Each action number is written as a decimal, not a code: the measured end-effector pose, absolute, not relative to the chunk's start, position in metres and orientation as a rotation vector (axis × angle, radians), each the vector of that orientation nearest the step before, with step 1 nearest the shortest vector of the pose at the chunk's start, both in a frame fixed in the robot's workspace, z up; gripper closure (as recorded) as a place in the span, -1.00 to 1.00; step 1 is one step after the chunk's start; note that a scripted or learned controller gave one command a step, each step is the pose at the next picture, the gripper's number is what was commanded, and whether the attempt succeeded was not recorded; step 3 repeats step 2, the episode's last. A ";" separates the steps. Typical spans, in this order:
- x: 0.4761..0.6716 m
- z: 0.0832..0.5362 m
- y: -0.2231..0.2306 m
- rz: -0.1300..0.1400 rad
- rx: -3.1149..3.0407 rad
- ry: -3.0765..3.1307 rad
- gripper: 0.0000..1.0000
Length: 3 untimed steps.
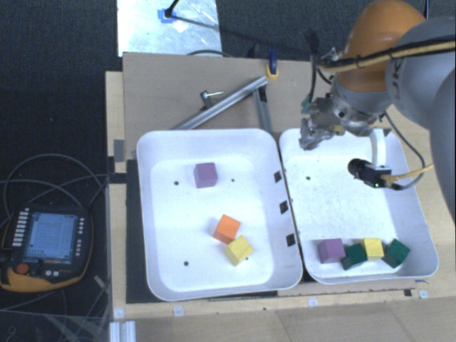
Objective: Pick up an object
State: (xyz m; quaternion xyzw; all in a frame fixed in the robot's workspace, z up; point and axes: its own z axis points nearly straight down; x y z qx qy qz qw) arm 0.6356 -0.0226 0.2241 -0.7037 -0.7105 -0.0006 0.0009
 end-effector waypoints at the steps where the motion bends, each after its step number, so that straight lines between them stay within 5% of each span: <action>1: 0.606 0.236 0.027 -0.002 -2.207 -2.231 1.00; 2: 0.581 0.240 0.065 -0.001 -2.209 -2.230 1.00; 3: 0.581 0.240 0.065 -0.001 -2.209 -2.230 1.00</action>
